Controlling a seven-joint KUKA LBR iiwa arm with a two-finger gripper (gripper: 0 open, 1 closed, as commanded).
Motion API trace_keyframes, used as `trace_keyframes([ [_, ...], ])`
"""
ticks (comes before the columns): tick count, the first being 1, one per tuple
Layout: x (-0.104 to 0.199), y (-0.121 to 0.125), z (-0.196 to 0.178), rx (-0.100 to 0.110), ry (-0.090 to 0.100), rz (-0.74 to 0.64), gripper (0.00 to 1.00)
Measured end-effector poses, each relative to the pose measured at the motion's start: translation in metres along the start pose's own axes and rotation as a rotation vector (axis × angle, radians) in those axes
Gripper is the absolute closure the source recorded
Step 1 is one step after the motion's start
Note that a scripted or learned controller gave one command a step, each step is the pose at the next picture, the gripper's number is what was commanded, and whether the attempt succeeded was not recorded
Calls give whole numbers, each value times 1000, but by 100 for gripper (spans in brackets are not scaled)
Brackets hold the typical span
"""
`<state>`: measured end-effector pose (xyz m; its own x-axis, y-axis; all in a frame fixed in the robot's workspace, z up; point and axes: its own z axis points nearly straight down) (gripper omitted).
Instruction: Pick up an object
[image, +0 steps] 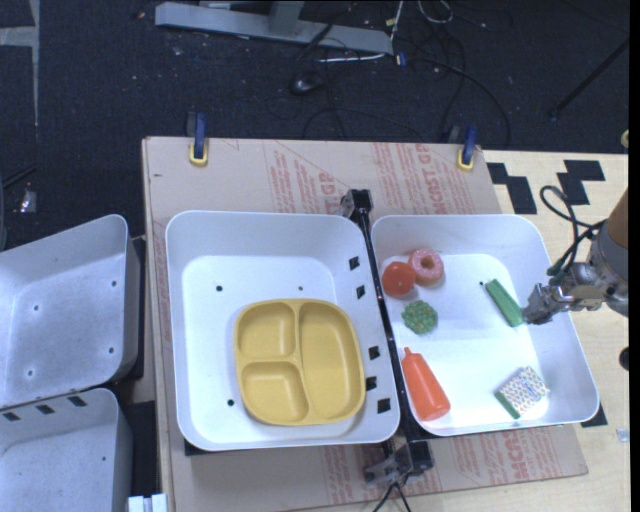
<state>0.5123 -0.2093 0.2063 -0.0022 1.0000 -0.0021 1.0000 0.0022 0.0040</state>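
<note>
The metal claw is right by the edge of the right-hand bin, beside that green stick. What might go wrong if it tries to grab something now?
1. The gripper sits at the right bin's sloped wall, so it might bump or scrape the wall.
2. The green stick lies flat and thin; it may get nudged aside instead of caught.
3. The tomato, pink ring and green ball are clustered, so reaching there may push a neighbour.

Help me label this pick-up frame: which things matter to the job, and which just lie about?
Job: gripper; green stick; pink ring; red ball; green ball; orange bottle; patterned block.
Lying about: yellow tray; cables; blue-yellow clamps.
</note>
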Motion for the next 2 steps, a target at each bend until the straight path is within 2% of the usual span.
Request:
trace_keyframes([
  [1,0,1,-53,-1,0,-1,100],
  [2,40,27,-50,2,1,-4,100],
])
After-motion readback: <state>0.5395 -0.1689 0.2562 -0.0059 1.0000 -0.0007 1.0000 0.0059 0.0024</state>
